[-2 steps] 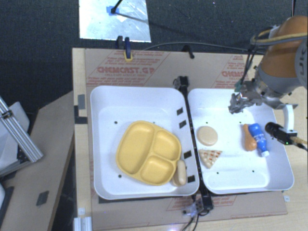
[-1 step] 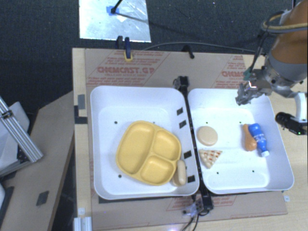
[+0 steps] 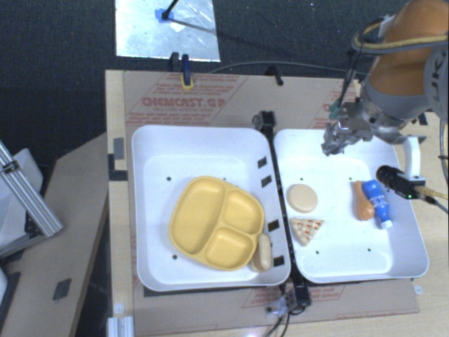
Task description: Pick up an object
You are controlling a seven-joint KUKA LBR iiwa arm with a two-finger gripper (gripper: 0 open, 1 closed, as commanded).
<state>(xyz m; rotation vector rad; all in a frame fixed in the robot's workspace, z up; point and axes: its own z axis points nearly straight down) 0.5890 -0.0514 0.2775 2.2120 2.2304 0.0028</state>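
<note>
My gripper [image 3: 332, 146] hangs over the far edge of the right bin [image 3: 351, 269], above its back wall, with nothing seen between its fingers. In that bin lie a round tan cookie [image 3: 302, 198], a triangular pizza slice [image 3: 306, 229], an orange hot dog [image 3: 363, 201] and a blue bottle [image 3: 378, 203] lying against it. The cookie sits toward the front and left of the gripper, and the hot dog and bottle toward the front right.
The left bin [image 3: 151, 188] holds a yellow divided tray [image 3: 217, 222] and a pale bread roll [image 3: 263, 252] at the tray's front right corner. A black clip divider [image 3: 275, 181] runs between the bins. A foil sheet [image 3: 167, 20] lies beyond the bench.
</note>
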